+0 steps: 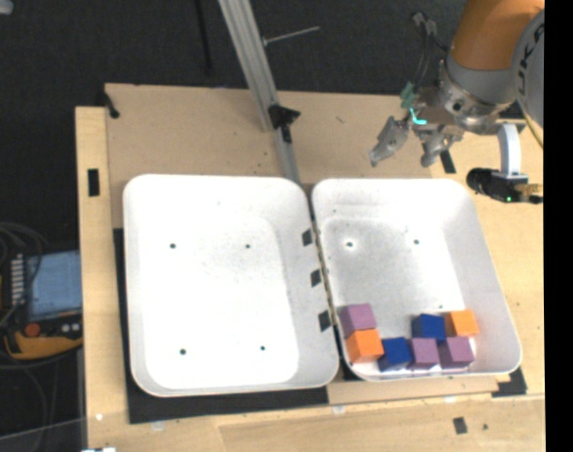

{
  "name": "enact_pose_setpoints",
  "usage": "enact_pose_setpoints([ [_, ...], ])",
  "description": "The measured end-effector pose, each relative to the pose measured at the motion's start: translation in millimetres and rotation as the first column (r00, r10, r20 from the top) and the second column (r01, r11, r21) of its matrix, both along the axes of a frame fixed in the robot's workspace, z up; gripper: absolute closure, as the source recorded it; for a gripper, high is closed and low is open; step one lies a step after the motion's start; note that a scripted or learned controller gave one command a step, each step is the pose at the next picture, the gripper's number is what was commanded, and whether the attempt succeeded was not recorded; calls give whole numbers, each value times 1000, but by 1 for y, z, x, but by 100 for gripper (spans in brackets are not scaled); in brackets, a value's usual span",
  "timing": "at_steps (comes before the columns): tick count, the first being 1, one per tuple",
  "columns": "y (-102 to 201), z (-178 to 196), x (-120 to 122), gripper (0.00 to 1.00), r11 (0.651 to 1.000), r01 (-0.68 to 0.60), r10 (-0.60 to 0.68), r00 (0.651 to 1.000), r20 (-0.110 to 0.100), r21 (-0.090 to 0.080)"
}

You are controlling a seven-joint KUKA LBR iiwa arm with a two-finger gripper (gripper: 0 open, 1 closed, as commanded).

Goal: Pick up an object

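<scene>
Tan wood bench (pixel 201 130) w/ two white bins (pixel 135 252)

Metal post (pixel 253 55): slanted, left of the gripper (pixel 413 146).
Handheld controller (pixel 43 299): on dark floor, far left, below gripper level.

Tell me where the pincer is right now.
In the camera view the pincer hangs open over the bench just beyond the far edge of the right bin, far from the blocks along that bin's near wall.
</scene>
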State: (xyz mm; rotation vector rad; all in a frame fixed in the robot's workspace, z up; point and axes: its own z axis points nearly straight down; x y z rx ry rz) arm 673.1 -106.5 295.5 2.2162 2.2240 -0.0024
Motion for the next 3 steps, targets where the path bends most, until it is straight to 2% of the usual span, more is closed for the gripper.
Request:
enact_pose_setpoints([
  [1, -1, -62, 3, 0, 1000, 3, -3, 1000, -4, 0],
  [2, -7, -124, -1, 0, 1000, 5, -5, 1000, -6, 0],
  [3, -1, -181, -6, 0, 1000, 5, -5, 1000, -5, 0],
])
